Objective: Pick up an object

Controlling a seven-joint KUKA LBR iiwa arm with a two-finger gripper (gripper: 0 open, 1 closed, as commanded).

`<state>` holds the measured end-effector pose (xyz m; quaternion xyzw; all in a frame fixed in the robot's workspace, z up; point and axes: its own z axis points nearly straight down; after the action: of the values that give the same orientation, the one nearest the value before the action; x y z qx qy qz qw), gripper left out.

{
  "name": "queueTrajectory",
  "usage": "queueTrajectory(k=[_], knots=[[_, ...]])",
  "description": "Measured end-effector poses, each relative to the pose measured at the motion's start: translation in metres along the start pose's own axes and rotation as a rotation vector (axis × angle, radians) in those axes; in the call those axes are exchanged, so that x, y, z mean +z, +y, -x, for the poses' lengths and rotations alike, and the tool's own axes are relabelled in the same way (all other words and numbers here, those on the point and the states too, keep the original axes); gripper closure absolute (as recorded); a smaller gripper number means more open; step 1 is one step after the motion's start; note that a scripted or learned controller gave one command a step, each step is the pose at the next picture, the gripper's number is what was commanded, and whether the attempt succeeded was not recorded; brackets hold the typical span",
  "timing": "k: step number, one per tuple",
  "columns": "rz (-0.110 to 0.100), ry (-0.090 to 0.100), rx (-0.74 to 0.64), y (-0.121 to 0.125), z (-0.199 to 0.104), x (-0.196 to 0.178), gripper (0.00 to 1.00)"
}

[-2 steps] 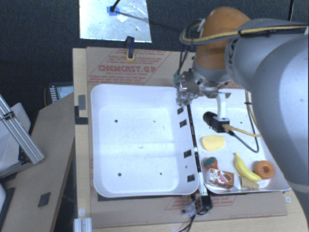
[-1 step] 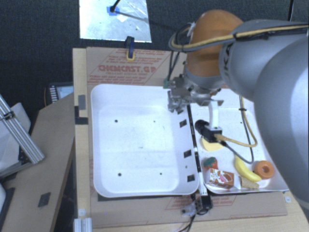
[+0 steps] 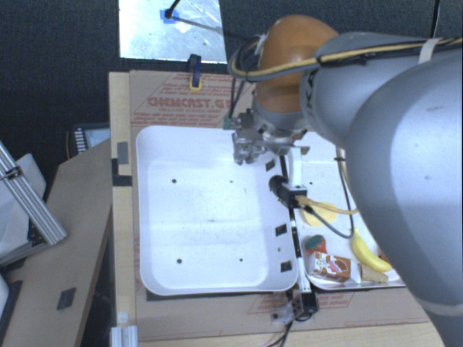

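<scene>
Dark cloth backs the desk (image 3: pixel 87 194), where the claw (image 3: pixel 246 152) — whether wide or narrow I cannot tell — hangs over the left bin (image 3: pixel 210 223); better to shift right, above the banana (image 3: pixel 367 253) in the right bin (image 3: pixel 322 186), before descending.

You see a smooth white plastic bin (image 3: pixel 210 215), a glossy yellow banana (image 3: pixel 367 255), and matt brown cardboard (image 3: pixel 181 103) behind.

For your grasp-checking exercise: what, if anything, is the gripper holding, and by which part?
Nothing shows between the fingers of the gripper, which hangs above the left bin.
</scene>
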<state>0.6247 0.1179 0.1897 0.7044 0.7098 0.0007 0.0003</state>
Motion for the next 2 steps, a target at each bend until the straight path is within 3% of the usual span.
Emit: queueTrajectory(k=[1,2], knots=[[-0.003,0.001,-0.002,0.018,-0.068,0.09,1.0],[0.003,0.002,0.001,0.046,-0.102,0.098,1.0]])
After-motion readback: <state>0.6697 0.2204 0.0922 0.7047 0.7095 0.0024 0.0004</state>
